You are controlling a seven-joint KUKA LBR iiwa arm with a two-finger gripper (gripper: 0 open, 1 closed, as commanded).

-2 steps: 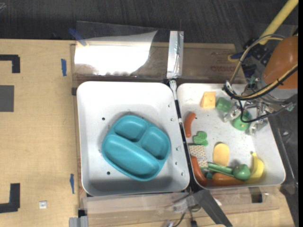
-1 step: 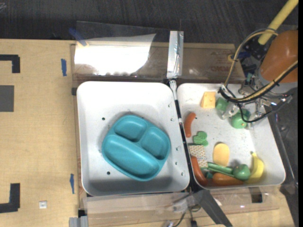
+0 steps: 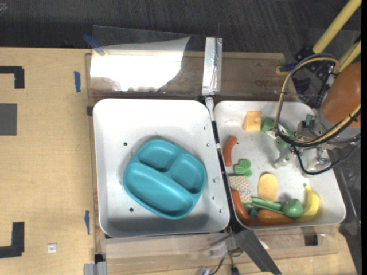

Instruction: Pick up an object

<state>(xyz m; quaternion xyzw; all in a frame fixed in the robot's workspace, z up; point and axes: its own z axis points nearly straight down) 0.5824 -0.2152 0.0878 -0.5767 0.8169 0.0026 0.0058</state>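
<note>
We see a teal divided plate [image 3: 165,177] in a white bin [image 3: 109,125], a yellow cheese wedge [image 3: 252,121], a yellow banana [image 3: 311,202], and the arm's orange band [image 3: 344,93].

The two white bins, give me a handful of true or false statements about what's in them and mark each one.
1. The teal divided plate lies in the left bin. True.
2. The yellow cheese wedge sits near the right bin's far edge. True.
3. The banana lies in the left bin. False: it lies at the right bin's near right corner.
4. The hand hangs over the teal plate. False: it is over the right bin.
5. The orange hot dog lies beside the divider between bins. True.
</note>
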